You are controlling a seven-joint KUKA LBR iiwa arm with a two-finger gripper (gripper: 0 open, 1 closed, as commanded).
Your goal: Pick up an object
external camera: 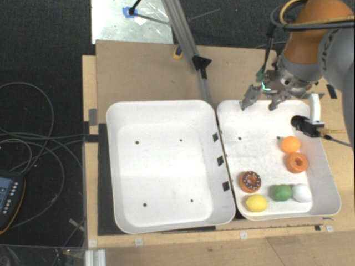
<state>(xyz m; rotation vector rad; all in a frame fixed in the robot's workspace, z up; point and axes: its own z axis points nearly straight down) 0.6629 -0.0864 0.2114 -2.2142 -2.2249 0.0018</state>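
Note:
My gripper [260, 102] hangs above the far edge of the right bin [260, 143], open, with nothing between its two spread fingers. The objects lie toward the bin's near right part. An orange ball [290, 144] sits by the right wall, and an orange ring [297, 162] lies just in front of it. A brown frosted donut [250, 181] rests near the middle front. Along the front edge lie a yellow lemon [256, 203], a green round fruit [281, 192] and a white ball [302, 193]. All of them are well apart from the gripper.
The left bin [166, 165] stands beside the right one, joined by black clips along the shared wall. A grey pole [186, 35] slants over the bench behind the bins. Cables and a handheld pendant [8, 195] lie on the floor at left.

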